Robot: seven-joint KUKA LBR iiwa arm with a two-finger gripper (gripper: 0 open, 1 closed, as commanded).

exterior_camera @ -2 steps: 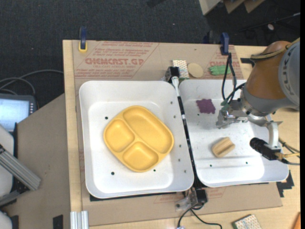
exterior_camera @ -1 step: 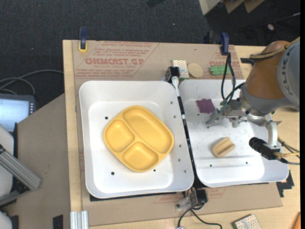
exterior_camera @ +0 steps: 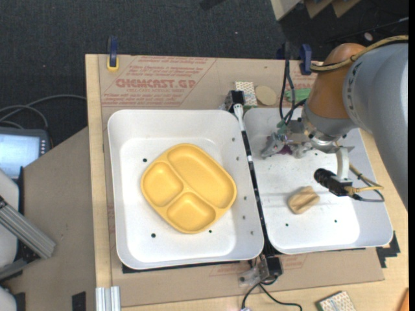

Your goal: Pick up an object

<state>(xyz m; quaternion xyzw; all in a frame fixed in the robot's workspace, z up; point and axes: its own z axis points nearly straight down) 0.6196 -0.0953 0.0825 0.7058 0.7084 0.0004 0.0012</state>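
On the left is a shallow white bin (exterior_camera: 117,173). A yellow plastic plate with three sections (exterior_camera: 188,186) lies flat in the middle of it. Just to the right, touching side by side, is the second shallow white bin (exterior_camera: 324,232). A small tan lump, shaped a bit like a chunk of bread (exterior_camera: 303,200), lies in it, a little on the near side of the middle. It sits alone on the bin floor, with nothing touching it.

The claw (exterior_camera: 288,144) is over the far part of this right bin, at the end of the grey arm with the orange band (exterior_camera: 331,102), which comes in from the right. I cannot tell how wide the claw is open, or if it has hold of anything. There is a small bit of colour by its tip, too small to make out.

The tan lump looks like the best thing to pick up, because it is small and close by. To do it well, the claw should get right above the lump first, open wider than the lump, and go straight down. It should close across the lump's thin side and lift slowly so the lump does not slip out.

The lump is nearer to us than the claw and a tiny bit to its right. The two are near, but they do not touch.
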